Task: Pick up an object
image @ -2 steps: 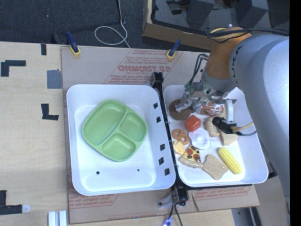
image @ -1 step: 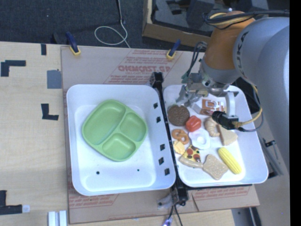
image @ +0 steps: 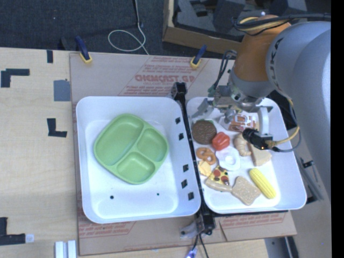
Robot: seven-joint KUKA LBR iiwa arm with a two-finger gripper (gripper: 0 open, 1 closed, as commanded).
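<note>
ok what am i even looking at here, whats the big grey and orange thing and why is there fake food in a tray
The big grey shape with the orange band is a robot arm, reaching in from the right. One fixed camera looks down at a slant on a bench. Two shallow white bins sit side by side. The left bin holds a green divided plate. The right bin holds toy food: a brown burger patty, a red piece, a pretzel, a pizza slice, a slice of bread and a corn cob. The arm's gripper hangs over that bin's far end. Nothing is visibly held.
</note>
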